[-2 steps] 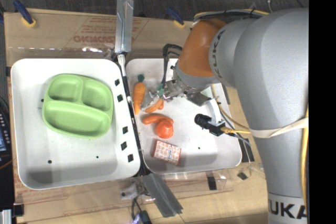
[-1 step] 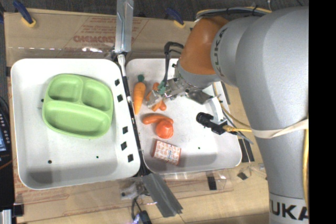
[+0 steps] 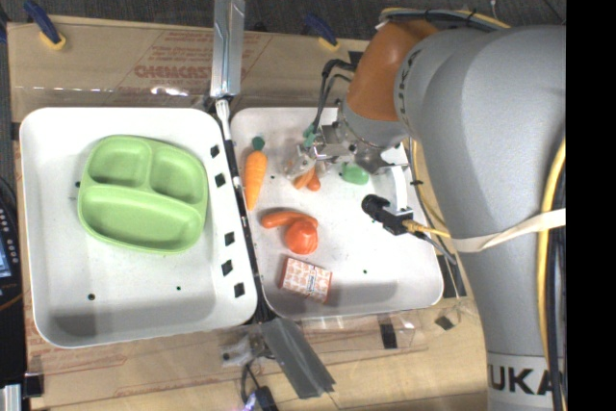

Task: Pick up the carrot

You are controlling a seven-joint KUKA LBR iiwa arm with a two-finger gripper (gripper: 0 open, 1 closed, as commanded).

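Left bin (image 3: 38,236): shallow white plastic, rounded corners, smooth matte floor. It holds one lime-green divided tray (image 3: 144,192), moulded plastic with three soft-edged compartments, lying flat toward the far left part of the bin.

Right bin (image 3: 423,279): same white plastic, set just beside the left bin, with a metal strip (image 3: 227,48) running along the seam at the far end.

Carrot (image 3: 254,176): toy, smooth orange tapered body with a small dark green top pointing to the far side. It lies flat on the floor of the right bin, close against its left wall and apart from the gripper.

Red-orange pieces (image 3: 292,226): a curved glossy piece and a blockier red one, touching, near the middle of the right bin; what they are cannot be told.

Small carton (image 3: 306,279): rectangular, printed red and white, lying tilted at the near side of the right bin.

Green disc (image 3: 355,175): small, flat, rounded, beside the gripper.

Bench (image 3: 125,53): brown cardboard sheet with red print, held by blue clips.

Arm (image 3: 481,140): bulky grey casing, orange band (image 3: 380,72) above the wrist, reaching in from the right and bent down over the far part of the right bin.

Gripper (image 3: 310,164): metallic, low over the bin floor, right of the carrot, with a small orange item at its tips. Whether its fingers are parted or closed cannot be told.
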